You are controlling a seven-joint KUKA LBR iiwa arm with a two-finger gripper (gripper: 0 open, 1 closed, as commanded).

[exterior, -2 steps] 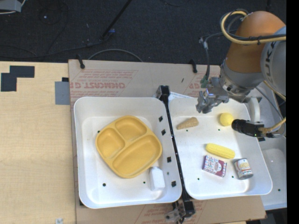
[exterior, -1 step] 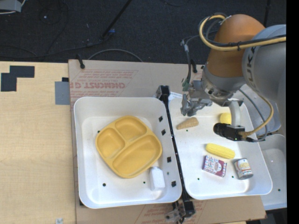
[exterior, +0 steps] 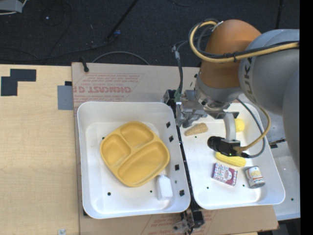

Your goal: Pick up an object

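white bins (exterior: 93, 131) on cardboard (exterior: 112, 82), pale wood bench (exterior: 34, 155), dark floor (exterior: 98, 23), gripper (exterior: 190, 115) state unclear

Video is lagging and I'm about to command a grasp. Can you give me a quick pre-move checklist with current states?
1. Gripper above the right shallow white bin: ok, at its far left corner.
2. Gripper carrying nothing: cannot tell.
3. Target close by: ok, the tan bread-shaped piece lies beside the gripper.
4. Target free of neighbours: ok, the yellow banana, pink carton and small metal can lie apart from it.
5. Yellow divided plastic tray out of the way: ok, it's in the left white bin.
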